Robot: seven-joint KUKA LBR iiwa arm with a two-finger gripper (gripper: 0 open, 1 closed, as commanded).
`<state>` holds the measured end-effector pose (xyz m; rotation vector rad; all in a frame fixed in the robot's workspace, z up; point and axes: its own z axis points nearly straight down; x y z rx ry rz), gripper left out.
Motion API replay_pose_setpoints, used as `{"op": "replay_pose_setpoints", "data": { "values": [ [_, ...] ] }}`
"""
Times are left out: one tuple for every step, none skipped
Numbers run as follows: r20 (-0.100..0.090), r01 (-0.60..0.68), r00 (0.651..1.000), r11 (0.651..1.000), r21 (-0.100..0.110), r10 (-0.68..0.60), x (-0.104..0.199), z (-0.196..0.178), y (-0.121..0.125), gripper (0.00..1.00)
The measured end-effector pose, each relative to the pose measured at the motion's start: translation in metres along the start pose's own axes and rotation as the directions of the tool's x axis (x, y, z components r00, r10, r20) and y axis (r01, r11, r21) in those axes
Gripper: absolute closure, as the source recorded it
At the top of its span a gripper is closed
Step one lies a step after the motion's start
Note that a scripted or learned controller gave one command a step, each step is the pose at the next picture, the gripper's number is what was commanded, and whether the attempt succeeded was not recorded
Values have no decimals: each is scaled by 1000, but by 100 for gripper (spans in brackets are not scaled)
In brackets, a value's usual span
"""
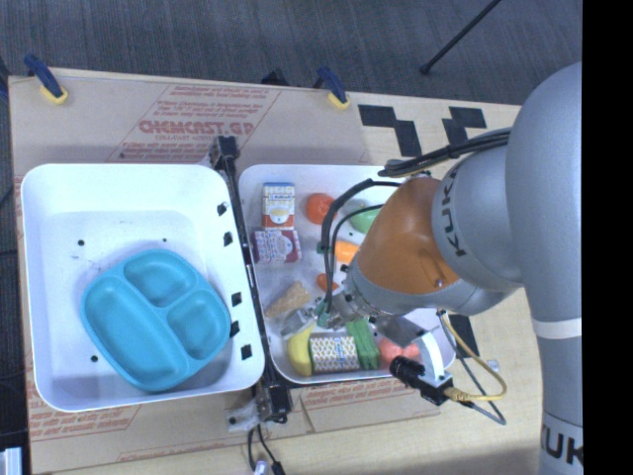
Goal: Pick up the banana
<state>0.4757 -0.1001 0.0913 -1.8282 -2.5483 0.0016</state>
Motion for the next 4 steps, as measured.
{"op": "replay_pose_setpoints", "data": {
  "values": [
    [3, -180, 984, 984, -4, 180, 2, 0, 1, 0],
    [4, -360, 933, 933, -7, 360, 3, 0, 2, 0],
    [6, -357, 934, 934, -8, 357, 3, -10, 2, 100],
    [0, -411, 911, 911, -2, 411, 34, -100, 12, 100]
  ]
}}
